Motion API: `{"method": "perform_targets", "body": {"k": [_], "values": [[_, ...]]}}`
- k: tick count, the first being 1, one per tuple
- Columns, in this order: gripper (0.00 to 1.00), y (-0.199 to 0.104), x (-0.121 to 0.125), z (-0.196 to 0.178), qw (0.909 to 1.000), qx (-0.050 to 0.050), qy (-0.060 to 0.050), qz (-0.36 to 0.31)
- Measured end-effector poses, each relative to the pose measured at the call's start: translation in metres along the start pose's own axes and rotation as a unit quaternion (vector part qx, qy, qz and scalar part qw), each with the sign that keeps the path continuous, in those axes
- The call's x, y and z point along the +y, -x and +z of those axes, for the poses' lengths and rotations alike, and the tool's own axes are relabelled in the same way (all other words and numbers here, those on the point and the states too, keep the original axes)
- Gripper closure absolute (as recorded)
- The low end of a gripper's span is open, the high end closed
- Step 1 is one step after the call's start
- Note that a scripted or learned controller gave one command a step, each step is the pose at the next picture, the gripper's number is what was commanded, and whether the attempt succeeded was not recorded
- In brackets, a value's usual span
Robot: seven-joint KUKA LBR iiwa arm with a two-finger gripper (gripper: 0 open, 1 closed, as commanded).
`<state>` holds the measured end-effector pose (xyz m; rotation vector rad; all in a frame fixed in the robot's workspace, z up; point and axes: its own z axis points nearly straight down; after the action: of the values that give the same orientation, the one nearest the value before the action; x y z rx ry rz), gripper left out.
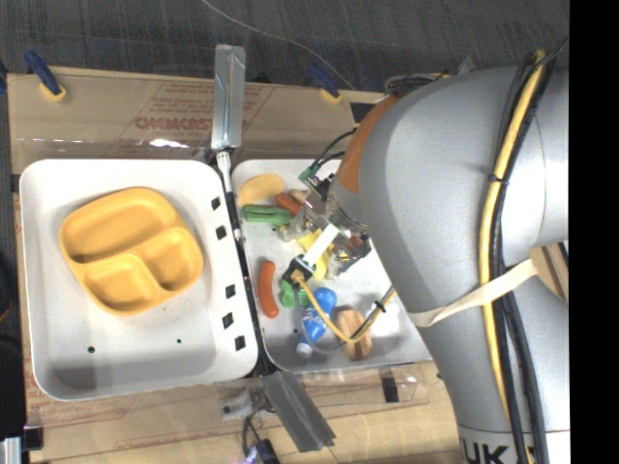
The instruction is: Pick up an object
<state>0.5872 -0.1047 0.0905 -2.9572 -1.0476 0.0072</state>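
Seen from above the counter: hand low over the right bin, amid a clutter of small toys; spread or pressed together, impossible to tell. Likeliest target an orange sausage-shaped toy near that bin's left wall, apparently light, stiff, smooth; best pinched across its middle. Counted: two bins, one yellow divided tray in the left bin.

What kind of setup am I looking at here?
Likely a lab bin-picking bench: two white bins clamped side by side, toy food like a sausage in the right one, a yellow tray in the left.
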Motion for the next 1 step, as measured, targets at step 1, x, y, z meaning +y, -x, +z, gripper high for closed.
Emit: {"method": "perform_targets", "body": {"k": [1], "values": [[0.00, -0.0030, 0.0022, -0.0004, 0.9901, 0.001, 0.000, 0.140]]}}
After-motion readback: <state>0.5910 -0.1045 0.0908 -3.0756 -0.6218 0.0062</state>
